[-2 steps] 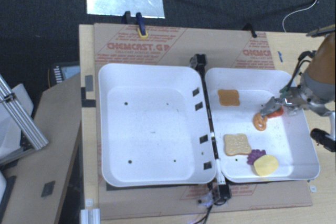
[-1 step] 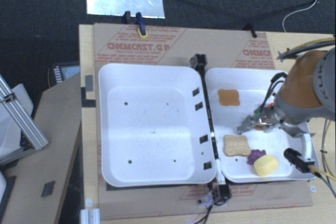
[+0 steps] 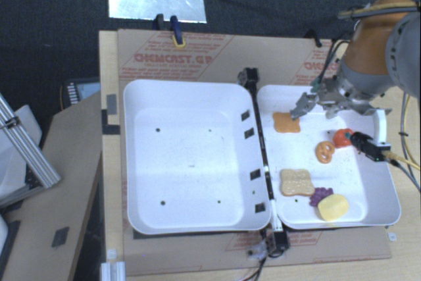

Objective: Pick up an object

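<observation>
Camera view shows the gripper [image 3: 304, 106] hanging low over the right bin [image 3: 378, 204], just above the flat orange piece [image 3: 286, 122], likely its target. I cannot tell how the jaws stand. Pretzel [image 3: 324, 152], toast [image 3: 295, 182] and lemon [image 3: 333, 206] lie apart.

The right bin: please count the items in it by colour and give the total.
Orange: 2, a flat piece and a pretzel
Red: 1, tomato
Tan: 1, toast
Purple: 1, grapes
Yellow: 1, lemon
Total: 6
</observation>
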You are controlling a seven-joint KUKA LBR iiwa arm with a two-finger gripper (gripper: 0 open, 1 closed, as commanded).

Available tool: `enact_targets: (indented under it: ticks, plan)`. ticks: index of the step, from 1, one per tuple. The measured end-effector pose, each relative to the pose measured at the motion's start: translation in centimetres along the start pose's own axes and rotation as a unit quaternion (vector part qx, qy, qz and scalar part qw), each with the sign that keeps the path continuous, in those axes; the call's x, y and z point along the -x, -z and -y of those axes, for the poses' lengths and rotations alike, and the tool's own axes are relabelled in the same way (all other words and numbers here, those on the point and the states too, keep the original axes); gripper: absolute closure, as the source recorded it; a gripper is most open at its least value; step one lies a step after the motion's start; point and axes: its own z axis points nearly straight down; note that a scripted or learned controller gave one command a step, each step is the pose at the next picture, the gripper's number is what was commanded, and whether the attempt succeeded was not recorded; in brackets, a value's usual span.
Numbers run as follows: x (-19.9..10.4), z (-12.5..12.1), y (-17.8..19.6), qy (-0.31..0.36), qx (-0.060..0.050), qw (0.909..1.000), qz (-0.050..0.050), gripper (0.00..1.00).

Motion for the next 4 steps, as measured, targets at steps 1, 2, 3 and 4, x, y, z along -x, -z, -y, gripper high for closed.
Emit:
enact_targets:
  ticks: [1,2,3,4]
  plan:
    - [-0.3,-3.4,-8.5,-0.002,-0.004,1.0000,0.000,0.00]
    - [-0.3,-3.3,-7.2,-0.001,-0.004,1.0000,0.000,1.00]
    - [-7.5,-1.1,4.6,0.000,-0.001,1.0000,-0.002,1.00]
    - [-13.2,2.3,9.1,-0.001,-0.005,1.0000,-0.002,1.00]
